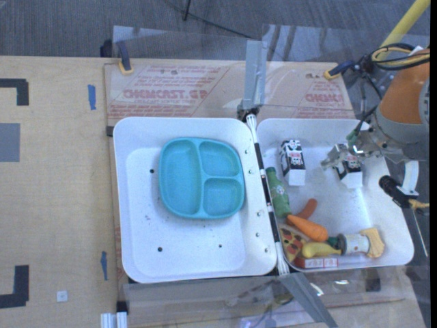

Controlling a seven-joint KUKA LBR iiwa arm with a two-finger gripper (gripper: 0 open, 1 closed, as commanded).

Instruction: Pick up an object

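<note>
1. Grey carpet lies beyond the wooden bench (54, 183), which carries blue tape marks and two white bins.
2. Right bin (389, 241): the gripper (347, 157) sits low in its upper part; whether it is apart or together cannot be told.
3. Milk carton (293, 162): just left of the gripper.
4. Carrot (308, 228), green bottle (278, 192), pizza slice (292, 243): below-left of it.
5. Left bin (136, 251): holds a teal divided plate (201, 178), well left of the gripper.

The arm (410, 108) is cut off at the right edge, and the claw's (347, 157) grip is too small to tell.
</note>
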